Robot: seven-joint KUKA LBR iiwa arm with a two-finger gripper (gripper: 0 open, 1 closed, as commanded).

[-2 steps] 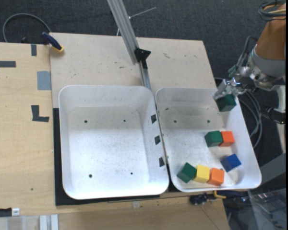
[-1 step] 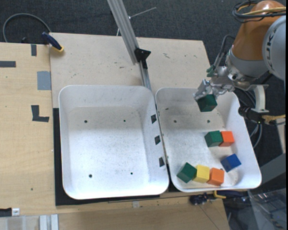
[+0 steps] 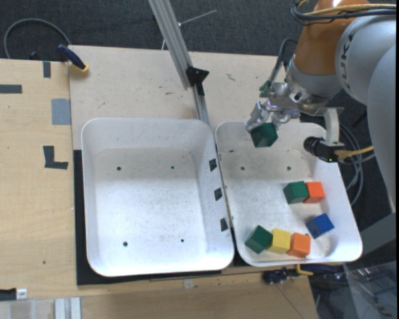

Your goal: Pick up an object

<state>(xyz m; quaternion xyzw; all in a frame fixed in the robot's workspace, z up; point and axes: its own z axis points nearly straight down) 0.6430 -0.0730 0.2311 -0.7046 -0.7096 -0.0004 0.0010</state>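
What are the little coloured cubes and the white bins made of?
Cubes, such as the yellow one: probably painted wood or plastic; flat matte colour, crisp edges. I can't tell which. Bins, such as the left one: likely thin moulded plastic; rounded corners, smooth lip, scuffed grey.

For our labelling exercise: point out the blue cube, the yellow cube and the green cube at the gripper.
Blue cube [image 3: 320, 224], camera view, top face.
Yellow cube [image 3: 280, 240], camera view, top face.
Green cube [image 3: 264, 136], camera view, front face.

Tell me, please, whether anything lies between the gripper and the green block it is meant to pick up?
Nothing visible does: the green block already sits between the fingers of the gripper, lifted above the back of the right bin, apart from the other blocks.
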